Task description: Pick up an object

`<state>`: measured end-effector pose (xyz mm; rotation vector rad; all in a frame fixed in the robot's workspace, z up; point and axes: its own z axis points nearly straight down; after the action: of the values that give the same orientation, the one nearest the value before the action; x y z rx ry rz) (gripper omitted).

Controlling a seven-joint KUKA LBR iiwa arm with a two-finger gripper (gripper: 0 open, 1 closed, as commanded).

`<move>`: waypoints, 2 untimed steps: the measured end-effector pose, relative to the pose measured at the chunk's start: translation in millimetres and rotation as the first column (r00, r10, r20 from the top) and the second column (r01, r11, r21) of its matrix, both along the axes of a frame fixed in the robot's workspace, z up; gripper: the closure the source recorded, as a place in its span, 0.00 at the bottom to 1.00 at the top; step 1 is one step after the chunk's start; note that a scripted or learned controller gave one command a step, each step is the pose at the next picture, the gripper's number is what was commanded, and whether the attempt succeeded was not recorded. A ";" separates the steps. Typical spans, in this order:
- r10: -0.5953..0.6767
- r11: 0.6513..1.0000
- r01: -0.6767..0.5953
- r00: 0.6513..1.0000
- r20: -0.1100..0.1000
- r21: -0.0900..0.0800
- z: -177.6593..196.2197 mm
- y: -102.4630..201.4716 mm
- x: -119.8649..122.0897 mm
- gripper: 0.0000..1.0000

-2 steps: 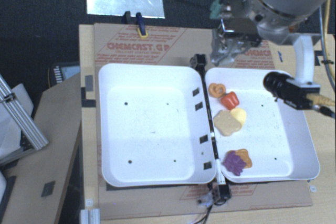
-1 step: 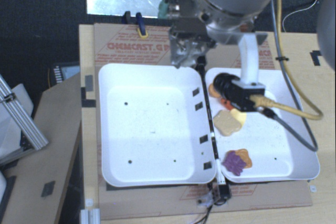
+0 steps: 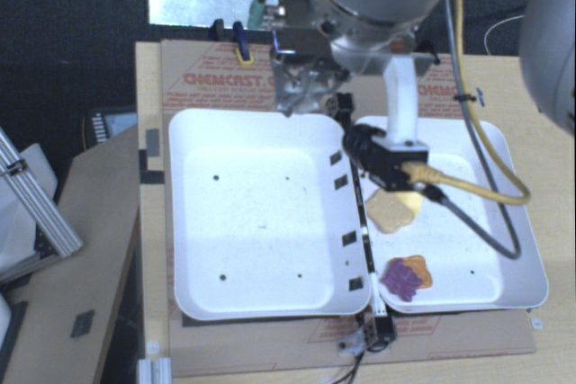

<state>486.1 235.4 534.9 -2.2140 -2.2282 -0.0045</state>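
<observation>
The gripper [image 3: 304, 94] hangs at the left bin's [image 3: 261, 220] far rim, its opening impossible to tell. A tan piece [image 3: 393, 211] and purple lump [image 3: 401, 279] lie apart, in the right bin [image 3: 504, 270].

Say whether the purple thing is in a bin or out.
In. The purple thing lies inside the view's right bin, within its front rim.

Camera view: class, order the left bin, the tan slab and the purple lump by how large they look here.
1. left bin, by far the largest.
2. tan slab and purple lump: they look about alike, and the slab is partly covered at its top, so I leave them unranked.
</observation>
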 end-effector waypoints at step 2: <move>0.001 1.000 -0.001 1.000 0.003 0.002 11.6 -0.8 0.4 1.00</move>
<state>486.5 234.7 546.5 -2.2131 -2.2302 -0.0092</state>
